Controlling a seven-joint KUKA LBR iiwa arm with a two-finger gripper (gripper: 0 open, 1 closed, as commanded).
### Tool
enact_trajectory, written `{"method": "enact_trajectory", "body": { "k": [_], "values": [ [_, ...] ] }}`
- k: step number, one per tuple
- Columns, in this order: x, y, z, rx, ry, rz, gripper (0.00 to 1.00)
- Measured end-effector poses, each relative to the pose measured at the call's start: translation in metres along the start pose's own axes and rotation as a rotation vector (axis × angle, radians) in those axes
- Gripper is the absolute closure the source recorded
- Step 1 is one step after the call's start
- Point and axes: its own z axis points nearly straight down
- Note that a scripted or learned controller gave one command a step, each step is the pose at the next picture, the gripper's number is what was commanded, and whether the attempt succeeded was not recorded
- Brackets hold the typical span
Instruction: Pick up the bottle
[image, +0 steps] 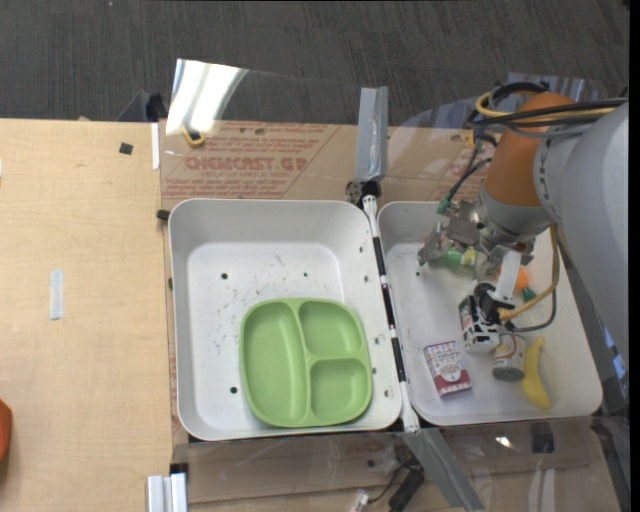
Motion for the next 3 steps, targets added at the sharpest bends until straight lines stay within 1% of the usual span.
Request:
{"method": "enact_trajectory", "body": {
  "k": [1,2,3],
  "values": [
    [-0.001,0.0,-0.009,0.0,-0.001,0.0,1.0],
    [-0.001,0.0,-0.009,0.0,-0.001,0.0,0.0],
    [-0.087,-0.031,0.009,-0.002,0.001,-0.038,0.0]
  ]
}}
